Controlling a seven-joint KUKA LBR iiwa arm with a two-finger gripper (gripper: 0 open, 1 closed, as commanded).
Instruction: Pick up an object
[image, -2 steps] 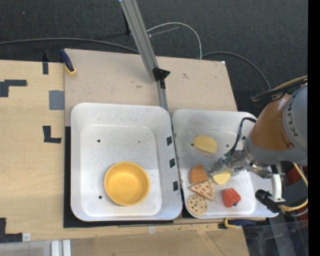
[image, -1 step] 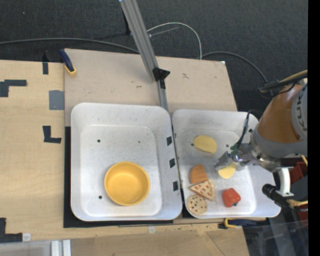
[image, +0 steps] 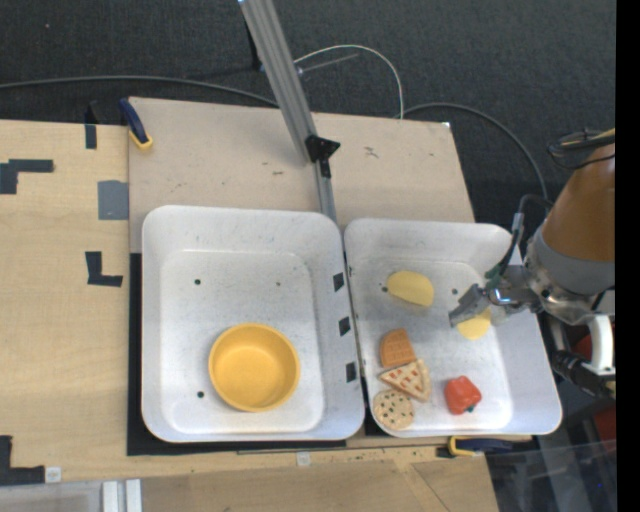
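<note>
Hovering over the right bin (image: 520, 395), gripper (image: 472, 312) sits low at the bin's right side, fingers dark and blurred; cannot tell if they are spread or pressed together. Small yellow piece (image: 476, 328) lies right under the tip, touching or just below it, contact unclear. Same bin also holds a yellow lemon-like lump (image: 411, 288) to the left of the gripper, an orange cracker (image: 396, 349), a pizza slice (image: 406, 380) just below the cracker, a round cookie (image: 393, 409) at the front edge, and a red pepper-like thing (image: 461, 395) to the right of the pizza. Left bin (image: 170, 250) holds one yellow bowl (image: 254, 366), upright, near its front. Arm (image: 580, 230) comes in from the right, orange band above a grey wrist, leaning down and left into the bin.
</note>
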